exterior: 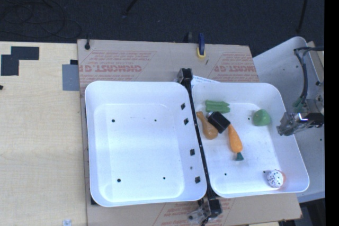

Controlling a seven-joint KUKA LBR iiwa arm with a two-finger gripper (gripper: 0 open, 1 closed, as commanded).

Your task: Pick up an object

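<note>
The left shallow white bin holds nothing to grasp. In the right white bin lie a green pod-shaped toy, a tan gourd, a black block, an orange carrot, a green ball and a speckled white ball. The claw hovers at that bin's right rim, holding nothing; how wide it stands I cannot tell. Approach step, I judge: next it needs to move over the green ball, then descend.

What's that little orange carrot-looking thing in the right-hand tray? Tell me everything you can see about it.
The toy carrot is a small, smooth, plastic-looking piece with an orange body tapering toward a dark green tip at its lower end. It lies flat and slightly slanted on the floor of the right bin, near the middle. Its upper end sits close beside a black block; whether they touch is unclear.
</note>
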